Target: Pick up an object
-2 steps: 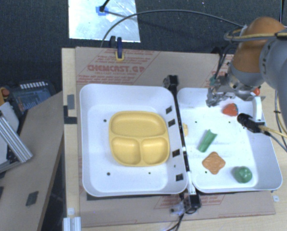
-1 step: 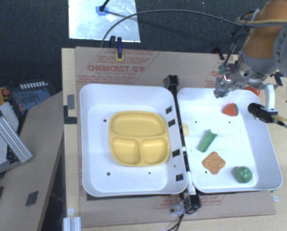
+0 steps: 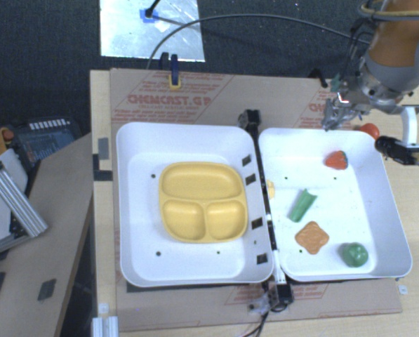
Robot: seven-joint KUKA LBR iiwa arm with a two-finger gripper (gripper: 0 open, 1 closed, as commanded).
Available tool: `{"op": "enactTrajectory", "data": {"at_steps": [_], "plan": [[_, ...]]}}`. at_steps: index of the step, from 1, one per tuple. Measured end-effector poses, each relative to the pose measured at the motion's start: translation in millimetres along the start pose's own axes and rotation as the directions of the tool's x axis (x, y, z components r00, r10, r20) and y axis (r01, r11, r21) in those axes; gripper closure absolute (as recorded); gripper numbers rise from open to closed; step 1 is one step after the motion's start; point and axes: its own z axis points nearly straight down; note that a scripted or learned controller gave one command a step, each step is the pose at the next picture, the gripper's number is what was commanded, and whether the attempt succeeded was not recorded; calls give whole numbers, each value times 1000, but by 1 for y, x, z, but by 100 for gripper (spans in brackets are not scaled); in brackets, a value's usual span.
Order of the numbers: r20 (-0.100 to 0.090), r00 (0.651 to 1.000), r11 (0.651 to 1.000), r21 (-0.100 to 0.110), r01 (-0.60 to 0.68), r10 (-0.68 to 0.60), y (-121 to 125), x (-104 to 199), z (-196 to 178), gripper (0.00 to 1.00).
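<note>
The right bin (image 3: 388, 188) holds a red-orange piece (image 3: 337, 160) near its far side, a green stick-shaped piece (image 3: 302, 206) in the middle, a tan cracker-like piece (image 3: 311, 236) nearer the front and a round green piece (image 3: 354, 254) at the front right. My gripper (image 3: 333, 120) hangs over the far rim of that bin, up and slightly left of the red-orange piece, with nothing seen between its fingers. A small red thing (image 3: 368, 130) lies just outside the bin's far right corner.
The left bin (image 3: 135, 188) bears a yellow three-compartment tray (image 3: 201, 200). A black clamp (image 3: 252, 119) sits at the far end of the divider between the bins. A black fixture (image 3: 398, 149) juts in at the right bin's far right edge.
</note>
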Motion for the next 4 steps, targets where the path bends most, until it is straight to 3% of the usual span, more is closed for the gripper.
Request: {"op": "enactTrajectory", "data": {"at_steps": [2, 4], "plan": [[-2, 1000, 1000, 3, 3, -3, 1, 105, 27, 100], [-2, 1000, 1000, 4, 4, -4, -14, 210, 17, 100]]}}
